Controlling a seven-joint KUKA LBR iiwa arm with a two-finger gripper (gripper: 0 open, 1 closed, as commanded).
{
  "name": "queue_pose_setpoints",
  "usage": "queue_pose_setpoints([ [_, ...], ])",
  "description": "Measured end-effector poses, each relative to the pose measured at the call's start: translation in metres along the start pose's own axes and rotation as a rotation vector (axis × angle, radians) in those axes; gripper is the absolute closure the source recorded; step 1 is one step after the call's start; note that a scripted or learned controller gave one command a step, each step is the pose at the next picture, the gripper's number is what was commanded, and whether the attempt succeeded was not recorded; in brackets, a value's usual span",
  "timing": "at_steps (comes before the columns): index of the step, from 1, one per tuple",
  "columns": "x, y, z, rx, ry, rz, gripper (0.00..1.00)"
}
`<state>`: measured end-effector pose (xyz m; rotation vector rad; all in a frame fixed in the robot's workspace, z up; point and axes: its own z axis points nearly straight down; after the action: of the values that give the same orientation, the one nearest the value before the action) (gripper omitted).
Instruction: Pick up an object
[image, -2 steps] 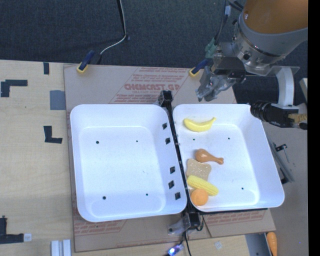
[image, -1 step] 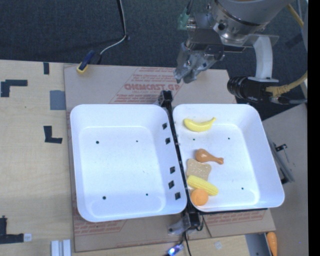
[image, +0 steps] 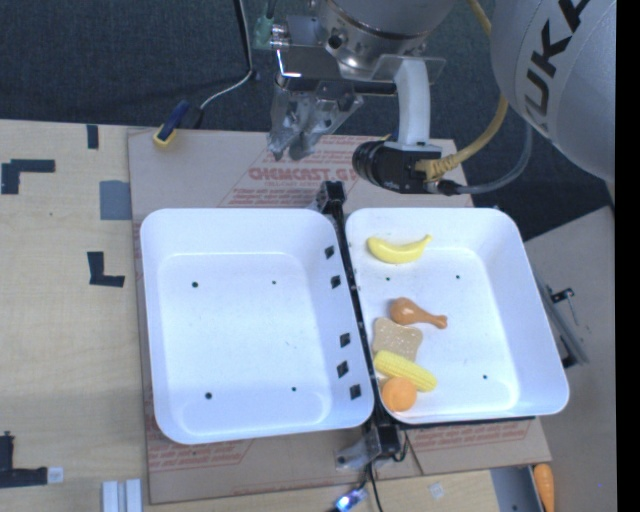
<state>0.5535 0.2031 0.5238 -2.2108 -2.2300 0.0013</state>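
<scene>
Hanging above the far edge of the tabletop (image: 60, 300), the gripper (image: 292, 140) is seen over the cardboard sheet (image: 290, 180), behind the two white bins and clear of both. Whether it is spread or pressed together cannot be told — nothing is seen between its fingers. Red lettering on the cardboard just below it reads "CHEMCAST", with further letters cut off by the bins' black divider. Part of the white "KUKA" lettering is visible on the arm (image: 560, 60) at upper right. In the right bin (image: 500, 300) five items are found: a banana (image: 398, 248) near the back, a drumstick (image: 416, 315) in the middle, and — clustered at the front left — a cracker (image: 396, 338), a corn cob (image: 408, 370) and an orange (image: 399, 396). The left bin (image: 240, 330) sits beside it.
</scene>
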Motion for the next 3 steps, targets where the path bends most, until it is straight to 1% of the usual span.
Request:
queue_pose_setpoints([
  [1, 0.032, -0.028, 0.116, 0.013, -0.006, 0.003, 1.0],
  [2, 0.029, -0.072, -0.008, -0.011, 0.006, 0.003, 1.0],
  [3, 0.03, -0.011, 0.059, 0.002, -0.004, 0.009, 1.0],
])
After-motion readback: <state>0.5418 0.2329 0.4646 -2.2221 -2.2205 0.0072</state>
